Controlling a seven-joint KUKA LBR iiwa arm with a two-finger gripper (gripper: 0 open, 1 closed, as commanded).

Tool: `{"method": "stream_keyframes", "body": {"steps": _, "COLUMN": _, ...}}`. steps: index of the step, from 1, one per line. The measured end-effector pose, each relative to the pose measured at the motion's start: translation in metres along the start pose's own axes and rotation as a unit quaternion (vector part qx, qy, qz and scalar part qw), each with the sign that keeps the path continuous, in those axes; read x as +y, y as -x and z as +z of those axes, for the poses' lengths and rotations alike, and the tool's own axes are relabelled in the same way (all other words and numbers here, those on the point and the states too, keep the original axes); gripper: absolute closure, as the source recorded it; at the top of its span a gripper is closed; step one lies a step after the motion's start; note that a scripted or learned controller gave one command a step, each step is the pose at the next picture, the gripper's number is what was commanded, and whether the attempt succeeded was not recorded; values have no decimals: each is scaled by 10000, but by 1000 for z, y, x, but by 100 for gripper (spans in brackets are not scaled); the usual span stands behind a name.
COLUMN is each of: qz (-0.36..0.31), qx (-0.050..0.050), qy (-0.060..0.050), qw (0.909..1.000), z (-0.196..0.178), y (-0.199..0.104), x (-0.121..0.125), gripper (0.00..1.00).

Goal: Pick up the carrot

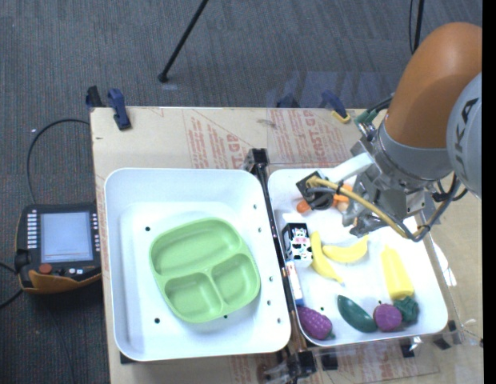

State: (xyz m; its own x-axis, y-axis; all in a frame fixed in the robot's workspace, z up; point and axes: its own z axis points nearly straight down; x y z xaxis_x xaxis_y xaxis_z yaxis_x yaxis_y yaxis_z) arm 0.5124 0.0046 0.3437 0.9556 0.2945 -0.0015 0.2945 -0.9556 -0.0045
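Camera view puts the carrot (pixel 302 206) near the far left corner of the right bin (pixel 362 280), partly hidden by the wrist, so it probably lies crosswise. The gripper (pixel 366 218) hangs just beside it, above the bananas (pixel 344 253); open or closed, I cannot tell. A good grasp means shifting toward that corner, squaring across the carrot and descending clear of the bin wall.

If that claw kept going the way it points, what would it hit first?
Likely the white floor of the right bin, between the carrot and the banana, since the gripper points down there. Depth is unclear from this slant.
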Motion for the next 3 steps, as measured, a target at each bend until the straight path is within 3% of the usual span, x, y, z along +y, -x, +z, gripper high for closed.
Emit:
{"method": "stream_keyframes", "body": {"steps": 1, "qz": -1891, "qx": -46, "qy": -9, "qw": 9819, "z": 14, "y": 33, "x": -21, "gripper": 100}}
{"method": "stream_keyframes", "body": {"steps": 3, "qz": -1897, "qx": -125, "qy": -65, "qw": 9817, "z": -1, "y": 32, "x": -21, "gripper": 100}}
